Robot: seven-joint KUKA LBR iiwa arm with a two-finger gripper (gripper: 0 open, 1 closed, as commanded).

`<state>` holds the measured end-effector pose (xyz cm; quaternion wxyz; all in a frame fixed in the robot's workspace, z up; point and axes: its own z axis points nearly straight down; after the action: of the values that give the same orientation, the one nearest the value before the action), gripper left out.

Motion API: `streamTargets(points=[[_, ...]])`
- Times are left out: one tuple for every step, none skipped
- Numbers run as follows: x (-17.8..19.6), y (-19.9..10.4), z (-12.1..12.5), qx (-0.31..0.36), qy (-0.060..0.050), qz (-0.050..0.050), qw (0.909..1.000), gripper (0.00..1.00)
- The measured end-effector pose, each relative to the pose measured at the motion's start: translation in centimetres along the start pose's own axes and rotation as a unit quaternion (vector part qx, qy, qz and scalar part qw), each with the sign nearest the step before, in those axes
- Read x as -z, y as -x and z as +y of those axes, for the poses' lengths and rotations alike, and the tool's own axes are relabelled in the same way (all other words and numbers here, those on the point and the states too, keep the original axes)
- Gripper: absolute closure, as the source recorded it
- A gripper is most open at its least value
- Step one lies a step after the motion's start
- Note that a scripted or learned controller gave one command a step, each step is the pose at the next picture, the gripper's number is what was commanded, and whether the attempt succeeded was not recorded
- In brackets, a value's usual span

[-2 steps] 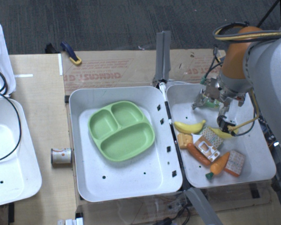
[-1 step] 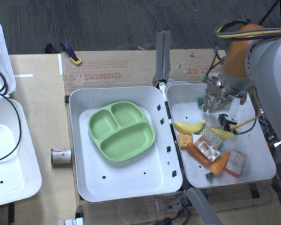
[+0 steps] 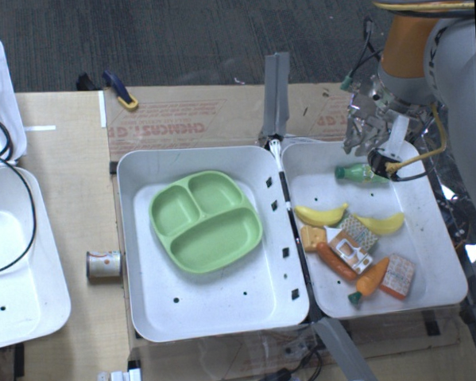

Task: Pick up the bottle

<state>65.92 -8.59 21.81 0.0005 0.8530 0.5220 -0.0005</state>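
You were looking down on a pale wooden desk (image 3: 69,155) with dark grey carpet (image 3: 174,30) beyond its far edge. A flattened cardboard sheet (image 3: 194,120) with red print lay across the desk under two white bins (image 3: 138,255), which sat side by side. A grey post (image 3: 277,92) rose between them. White moulded panels (image 3: 21,301) with black cable (image 3: 9,229) filled your left side. Light was even and soft.

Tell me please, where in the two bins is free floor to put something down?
Left bin: a bare strip runs along the near wall below the green divided plate, and a narrower one on its right. Right bin: bare floor lies at the near left corner and beside the far left wall. The middle is crowded with bananas, carrots and small boxes; the green bottle lies under the end effector.
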Motion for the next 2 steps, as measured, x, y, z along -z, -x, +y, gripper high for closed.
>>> streamTargets(points=[[-0.1,0.1,0.0,0.0,-0.001,-0.001,1.0,0.0],[8.2,-0.1,-0.5,-0.062,-0.001,-0.001,0.9981,0.0]])
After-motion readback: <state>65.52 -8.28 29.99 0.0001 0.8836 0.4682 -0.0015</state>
